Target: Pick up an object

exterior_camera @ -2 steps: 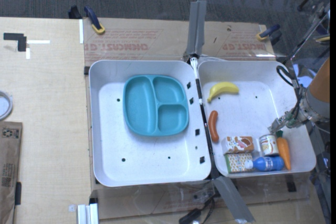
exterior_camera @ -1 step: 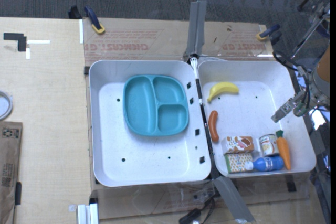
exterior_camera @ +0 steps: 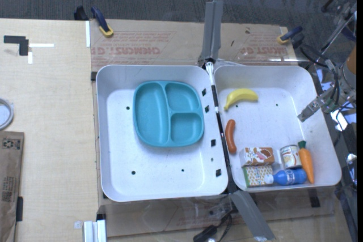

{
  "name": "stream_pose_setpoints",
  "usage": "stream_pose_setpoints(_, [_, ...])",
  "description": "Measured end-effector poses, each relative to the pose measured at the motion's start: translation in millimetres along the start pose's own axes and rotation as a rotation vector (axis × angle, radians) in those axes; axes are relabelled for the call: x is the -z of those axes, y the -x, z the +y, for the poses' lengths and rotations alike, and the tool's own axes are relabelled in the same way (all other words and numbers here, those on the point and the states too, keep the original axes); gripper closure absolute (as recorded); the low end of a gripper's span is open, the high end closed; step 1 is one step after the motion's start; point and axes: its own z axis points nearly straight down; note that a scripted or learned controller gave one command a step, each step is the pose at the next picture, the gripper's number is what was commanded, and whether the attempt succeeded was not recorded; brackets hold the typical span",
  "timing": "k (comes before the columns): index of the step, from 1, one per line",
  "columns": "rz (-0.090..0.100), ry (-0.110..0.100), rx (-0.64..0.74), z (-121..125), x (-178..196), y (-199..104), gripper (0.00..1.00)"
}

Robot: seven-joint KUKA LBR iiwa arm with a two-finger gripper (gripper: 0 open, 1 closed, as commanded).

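The gripper (exterior_camera: 313, 109) is hanging over the right bin (exterior_camera: 256, 132) at its right wall; its grip state cannot be told; nothing is being carried; banana (exterior_camera: 241, 97), sausage (exterior_camera: 231, 136) and carrot (exterior_camera: 307, 161) are lying inside that bin; picking remains undone.

Both bins, the left bin (exterior_camera: 110, 139) and the right bin (exterior_camera: 266, 122), appear as smooth white plastic with a slight sheen. The divided plate (exterior_camera: 168, 113) in the left bin is smooth teal plastic, semi-matt. The banana (exterior_camera: 241, 97), sausage (exterior_camera: 231, 136) and carrot (exterior_camera: 307, 160) look like moulded plastic with a satin finish. The small cartons (exterior_camera: 258, 165) show printed paper faces. The bench top (exterior_camera: 45, 116) at frame left is pale wood-grain laminate, matt. Brown corrugated cardboard (exterior_camera: 136, 42) lies matt beneath the bins.
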Motion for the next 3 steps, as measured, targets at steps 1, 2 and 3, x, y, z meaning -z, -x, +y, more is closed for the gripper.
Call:
stream_pose_setpoints(1, [0.000,0.000,0.000,0.0,0.0,0.0,0.00])
stream_pose_setpoints(2, [-0.003,0.003,0.134,73.3,33.0,-4.2,0.00])
stream_pose_setpoints(3, [-0.001,-0.001,0.141,86.5,-88.9,54.9,0.00])
